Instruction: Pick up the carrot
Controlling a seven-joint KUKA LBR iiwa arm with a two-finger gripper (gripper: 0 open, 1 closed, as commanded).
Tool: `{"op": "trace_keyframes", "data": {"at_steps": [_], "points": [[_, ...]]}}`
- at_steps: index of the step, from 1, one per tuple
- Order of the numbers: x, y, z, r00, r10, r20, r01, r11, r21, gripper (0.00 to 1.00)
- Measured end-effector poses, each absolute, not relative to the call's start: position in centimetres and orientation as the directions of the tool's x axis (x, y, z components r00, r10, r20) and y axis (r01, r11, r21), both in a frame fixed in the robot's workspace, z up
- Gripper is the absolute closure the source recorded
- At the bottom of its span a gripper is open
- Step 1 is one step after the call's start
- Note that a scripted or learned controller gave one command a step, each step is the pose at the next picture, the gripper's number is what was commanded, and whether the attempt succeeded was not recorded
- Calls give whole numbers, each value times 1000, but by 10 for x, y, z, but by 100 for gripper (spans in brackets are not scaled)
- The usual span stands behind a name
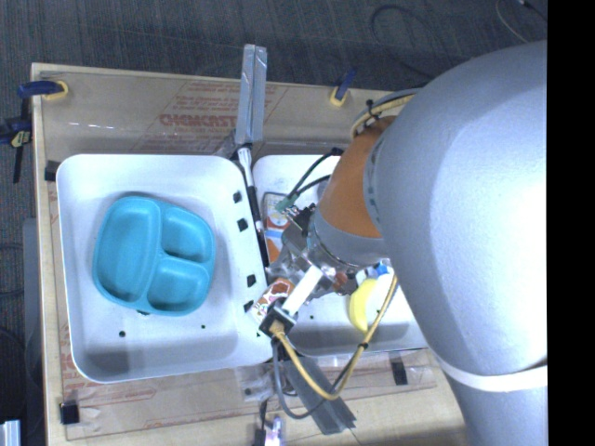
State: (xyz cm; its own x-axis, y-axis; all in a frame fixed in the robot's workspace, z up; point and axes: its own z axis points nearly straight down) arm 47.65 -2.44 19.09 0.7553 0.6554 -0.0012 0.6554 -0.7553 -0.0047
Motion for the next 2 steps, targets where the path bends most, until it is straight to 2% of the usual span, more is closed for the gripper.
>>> {"op": "trace_keyframes", "data": {"at_steps": [1, 2], "points": [[476, -80, 223, 978, 210, -7, 210, -978, -5, 100], [477, -73, 291, 978, 209, -3, 209, -978, -4, 100]]}}
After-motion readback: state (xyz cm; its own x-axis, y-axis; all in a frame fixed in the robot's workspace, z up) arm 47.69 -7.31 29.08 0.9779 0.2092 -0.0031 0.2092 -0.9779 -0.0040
